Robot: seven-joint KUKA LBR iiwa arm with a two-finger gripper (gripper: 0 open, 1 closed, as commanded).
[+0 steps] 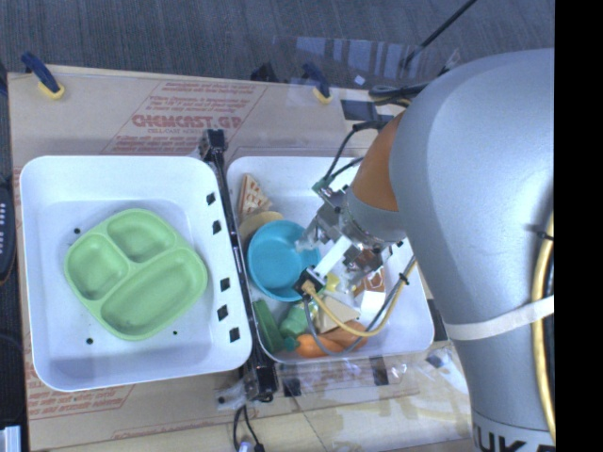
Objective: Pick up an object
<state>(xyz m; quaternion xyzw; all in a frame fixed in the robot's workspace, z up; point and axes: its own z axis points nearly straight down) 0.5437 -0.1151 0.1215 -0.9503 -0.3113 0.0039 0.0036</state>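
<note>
Well, left bin (pixel 47 196): green divided plate (pixel 137 271) inside.
Right bin (pixel 283 172): blue bowl (pixel 275 257), jumbled small things.
Gripper (pixel 320 252): low beside bowl; whether spread or closed, unclear.

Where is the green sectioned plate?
The green plate lies near the middle of the view's left bin, across from the blue bowl in the other bin.

Cardboard-covered bench (pixel 122 125) — left white bin (pixel 28 281), right white bin (pixel 283 166) just beside; blue clamps (pixel 42 75) on far edge.
</note>
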